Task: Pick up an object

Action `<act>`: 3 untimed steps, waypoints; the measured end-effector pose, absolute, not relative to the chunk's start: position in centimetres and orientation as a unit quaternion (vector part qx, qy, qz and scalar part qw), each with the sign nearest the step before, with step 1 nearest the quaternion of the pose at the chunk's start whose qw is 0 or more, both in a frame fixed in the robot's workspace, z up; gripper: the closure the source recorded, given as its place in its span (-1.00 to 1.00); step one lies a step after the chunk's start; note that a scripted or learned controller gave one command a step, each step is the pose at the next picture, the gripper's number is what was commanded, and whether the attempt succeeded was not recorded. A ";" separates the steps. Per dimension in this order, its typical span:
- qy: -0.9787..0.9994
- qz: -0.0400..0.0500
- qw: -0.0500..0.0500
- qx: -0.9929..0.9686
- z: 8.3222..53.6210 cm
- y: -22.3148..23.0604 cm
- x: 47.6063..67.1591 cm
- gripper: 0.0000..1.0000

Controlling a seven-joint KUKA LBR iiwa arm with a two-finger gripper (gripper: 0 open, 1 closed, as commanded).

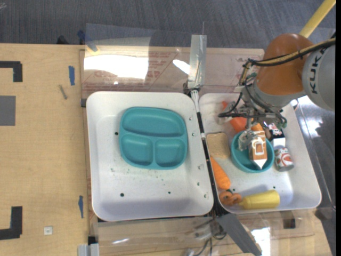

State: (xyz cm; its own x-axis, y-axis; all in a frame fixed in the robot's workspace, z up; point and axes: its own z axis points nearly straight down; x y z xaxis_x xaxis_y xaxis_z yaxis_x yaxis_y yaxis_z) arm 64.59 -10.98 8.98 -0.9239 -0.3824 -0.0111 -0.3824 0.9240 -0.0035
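Hand (256,143) over teal bowl (242,159) in R bin (306,188), grip state can't tell, teal tray (153,137) in L bin (101,143)

I see two shallow white plastic bins side by side on a light wooden bench (37,143). The left bin (101,196) holds a teal plastic divided plate (153,137) with one long compartment at the back and two smaller ones in front, lying flat near the bin's middle. Small dark specks dot the bin floor around it. A clear plastic sheet (133,63) stands behind the bins, catching bright glare. Strips of blue tape (71,74) sit on the bench near the left bin's far corner, and black tape marks (13,71) lie at the bench's left edge. Dark grey carpet (160,4) covers the floor beyond the bench.
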 end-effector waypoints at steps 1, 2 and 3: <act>0.962 -0.001 0.005 -0.272 9.1 -14.9 61.3 -1.00; 0.962 -0.002 0.011 -0.272 10.6 -14.7 61.7 1.00; 0.962 -0.001 0.009 -0.272 10.3 -14.7 61.6 -1.00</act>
